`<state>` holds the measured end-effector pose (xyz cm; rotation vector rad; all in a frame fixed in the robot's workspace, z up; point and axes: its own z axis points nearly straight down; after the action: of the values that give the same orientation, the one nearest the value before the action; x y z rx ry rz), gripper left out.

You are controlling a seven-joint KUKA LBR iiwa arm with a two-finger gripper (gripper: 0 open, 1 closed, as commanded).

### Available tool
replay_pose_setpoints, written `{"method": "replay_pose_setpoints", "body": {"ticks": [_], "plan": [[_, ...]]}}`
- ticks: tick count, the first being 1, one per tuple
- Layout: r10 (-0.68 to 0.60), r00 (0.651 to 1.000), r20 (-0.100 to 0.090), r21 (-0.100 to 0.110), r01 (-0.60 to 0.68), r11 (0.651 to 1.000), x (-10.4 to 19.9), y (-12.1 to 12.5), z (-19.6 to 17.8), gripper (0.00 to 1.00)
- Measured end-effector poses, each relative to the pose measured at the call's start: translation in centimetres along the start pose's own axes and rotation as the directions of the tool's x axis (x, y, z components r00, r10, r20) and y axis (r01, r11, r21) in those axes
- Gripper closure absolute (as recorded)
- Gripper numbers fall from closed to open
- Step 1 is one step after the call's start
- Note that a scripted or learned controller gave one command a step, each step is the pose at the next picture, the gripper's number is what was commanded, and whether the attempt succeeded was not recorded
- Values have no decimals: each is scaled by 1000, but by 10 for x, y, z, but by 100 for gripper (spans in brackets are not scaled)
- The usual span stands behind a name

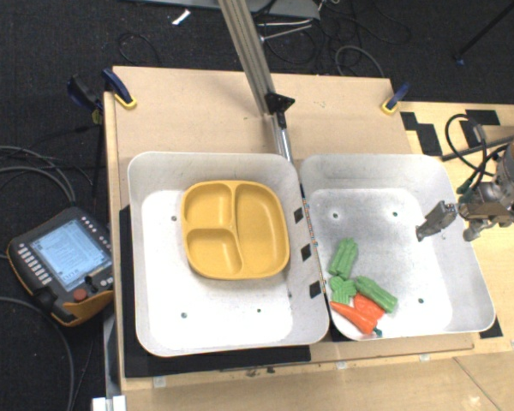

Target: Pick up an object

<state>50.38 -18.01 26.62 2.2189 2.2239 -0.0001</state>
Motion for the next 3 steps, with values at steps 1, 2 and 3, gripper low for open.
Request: {"method": "replay_pose_setpoints", "body": {"ticks": [1,2,3], "plan": [[1,1000,0,0,-1,1000,0,0,0,0],[3,1000,-1,6,-3,1000,-5,1,63,0],[3,1000,-2,7,-3,1000,-4,-7,125,0]]}}
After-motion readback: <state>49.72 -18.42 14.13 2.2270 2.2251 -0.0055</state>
